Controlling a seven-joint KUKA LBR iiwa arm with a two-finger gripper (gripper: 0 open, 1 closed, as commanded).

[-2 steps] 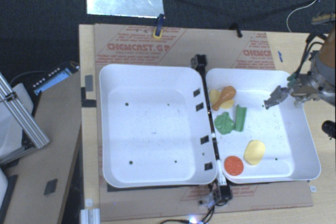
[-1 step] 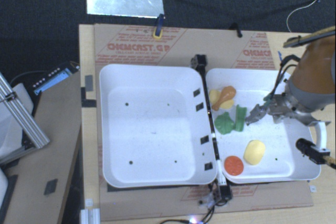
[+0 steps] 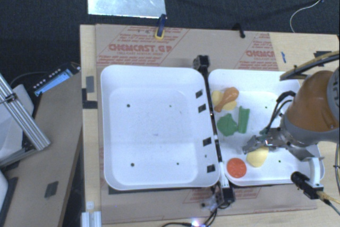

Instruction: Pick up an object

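Beside the hand (image 3: 258,142), yellow fruit (image 3: 257,157), orange ball (image 3: 237,168), green pieces (image 3: 234,123).

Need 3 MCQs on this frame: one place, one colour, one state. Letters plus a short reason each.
1. Where do the objects lie?
A. right bin
B. left bin
C. on the cardboard

2. What colour is the round flat object nearest the right bin's front edge?
A. blue
B. orange-red
C. white

3. Where is the gripper?
A. above the left bin
B. outside both bins
C. low in the right bin, beside the yellow object

Answers:
1 A: all items sit in the right bin.
2 B: the round flat object is orange-red.
3 C: the gripper is just above the yellow object in that bin.
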